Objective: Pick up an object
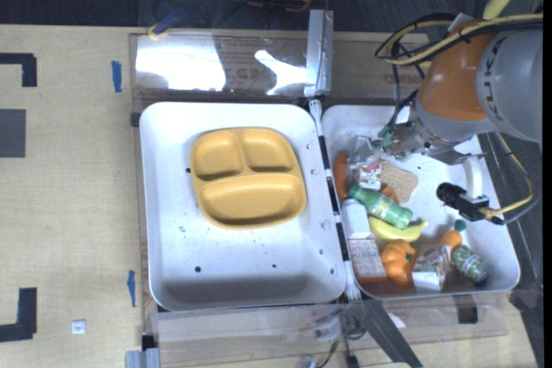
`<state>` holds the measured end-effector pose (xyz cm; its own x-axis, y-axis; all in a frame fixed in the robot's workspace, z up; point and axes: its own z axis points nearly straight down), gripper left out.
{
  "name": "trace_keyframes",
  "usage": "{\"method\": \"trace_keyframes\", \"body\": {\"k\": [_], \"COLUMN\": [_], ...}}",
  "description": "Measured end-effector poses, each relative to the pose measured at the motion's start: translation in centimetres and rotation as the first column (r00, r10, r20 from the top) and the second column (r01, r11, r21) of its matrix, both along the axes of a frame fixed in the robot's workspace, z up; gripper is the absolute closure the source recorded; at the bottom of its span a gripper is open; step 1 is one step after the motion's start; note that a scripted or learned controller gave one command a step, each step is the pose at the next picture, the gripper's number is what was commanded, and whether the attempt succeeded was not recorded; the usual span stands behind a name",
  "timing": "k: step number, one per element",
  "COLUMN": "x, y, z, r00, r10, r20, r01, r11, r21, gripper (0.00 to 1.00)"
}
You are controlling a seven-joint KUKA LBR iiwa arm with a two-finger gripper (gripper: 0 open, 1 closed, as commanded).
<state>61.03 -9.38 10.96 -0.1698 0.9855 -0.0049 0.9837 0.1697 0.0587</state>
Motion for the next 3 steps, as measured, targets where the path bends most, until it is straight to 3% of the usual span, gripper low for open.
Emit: {"method": "trace_keyframes", "body": {"k": [1,2,3], "x": [3.6,3.7,5.0], "y": [0.0,0.0,2.6], "z": [-2.0,-0.9,12.0], "r00": [0.997,0.997,0.930], "r10": [0.063,0.064,0.363], "r20": [-0.045,-0.043,-0.057], "r01": [-0.063,-0.064,-0.364], "r11": [0.998,0.998,0.932], "r21": [-0.006,-0.006,-0.007], "gripper": [0.00,1.00,1.00]}}
